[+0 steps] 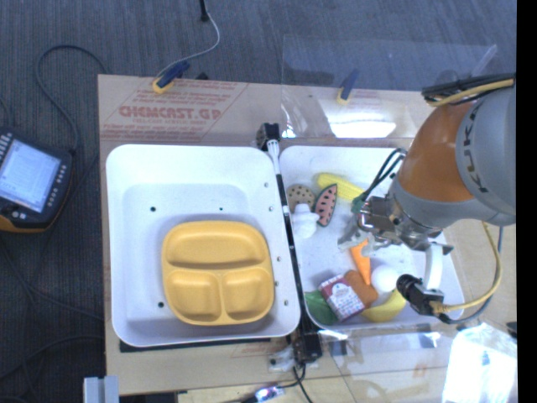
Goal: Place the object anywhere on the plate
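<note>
The plate [218,271] is lying bare in your left bin [134,183]. In the right bin, your hand [362,240] is hovering over the carrot [362,263]; I cannot tell its opening. Centre on one toy before closing.

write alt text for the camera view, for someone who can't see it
A grey and orange robot arm reaches from the right, its gripper low over toy food, including a carrot, in the right white bin. A yellow three-compartment plate lies in the left bin.
</note>
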Motion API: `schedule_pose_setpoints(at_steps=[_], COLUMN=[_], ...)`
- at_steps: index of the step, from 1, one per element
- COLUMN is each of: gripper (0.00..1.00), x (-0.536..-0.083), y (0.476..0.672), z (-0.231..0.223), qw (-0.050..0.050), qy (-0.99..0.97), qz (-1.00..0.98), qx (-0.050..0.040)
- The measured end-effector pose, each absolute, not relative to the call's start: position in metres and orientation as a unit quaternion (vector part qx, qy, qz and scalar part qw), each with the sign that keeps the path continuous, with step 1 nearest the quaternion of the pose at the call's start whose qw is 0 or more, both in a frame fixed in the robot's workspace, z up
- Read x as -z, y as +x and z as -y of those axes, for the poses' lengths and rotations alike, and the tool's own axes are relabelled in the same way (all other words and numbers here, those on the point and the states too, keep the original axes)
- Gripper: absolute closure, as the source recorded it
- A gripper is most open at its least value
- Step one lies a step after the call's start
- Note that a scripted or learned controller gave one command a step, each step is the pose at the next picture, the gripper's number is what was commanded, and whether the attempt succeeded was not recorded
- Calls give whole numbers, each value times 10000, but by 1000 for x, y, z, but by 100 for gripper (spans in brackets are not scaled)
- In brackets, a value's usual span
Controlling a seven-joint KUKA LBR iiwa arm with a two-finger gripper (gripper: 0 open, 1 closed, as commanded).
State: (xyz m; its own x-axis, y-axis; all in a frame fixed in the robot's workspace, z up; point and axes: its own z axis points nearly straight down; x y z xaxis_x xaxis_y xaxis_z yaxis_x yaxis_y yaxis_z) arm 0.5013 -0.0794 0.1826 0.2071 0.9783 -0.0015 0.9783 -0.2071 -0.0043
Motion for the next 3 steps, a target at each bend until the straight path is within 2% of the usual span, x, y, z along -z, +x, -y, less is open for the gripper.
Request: schedule_pose_setpoints(at_steps=[1, 2, 3], gripper=[100, 100, 0], x=[-253, -256, -256], y=[516, 506, 507], z=[-41, -135, -133], qw=[12, 8, -3], qy=[-8324, -8823, -8832], qz=[5542, 4706, 4690], qx=[-2, -34, -34])
